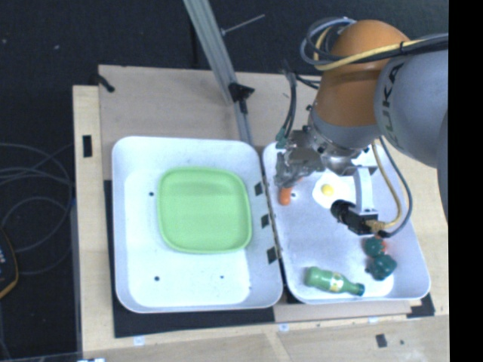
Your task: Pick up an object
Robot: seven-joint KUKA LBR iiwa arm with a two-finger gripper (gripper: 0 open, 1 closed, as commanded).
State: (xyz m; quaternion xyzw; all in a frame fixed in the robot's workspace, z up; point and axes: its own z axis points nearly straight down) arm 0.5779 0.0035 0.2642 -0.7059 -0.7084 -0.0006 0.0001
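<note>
Camera view: gripper (289, 178) is hovering in right bin (411, 255), upper left, just above orange piece (284, 196) beside the divider wall. Approach step, apparently. Next: descending squarely; wall is crowding the left. Bottle (332, 280) and teal toy (379, 261) are lying well apart, lower right.

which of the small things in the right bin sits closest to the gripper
The small orange piece, right under the gripper by the right bin's left wall. The green bottle and the teal toy lie far down toward the near edge.
</note>
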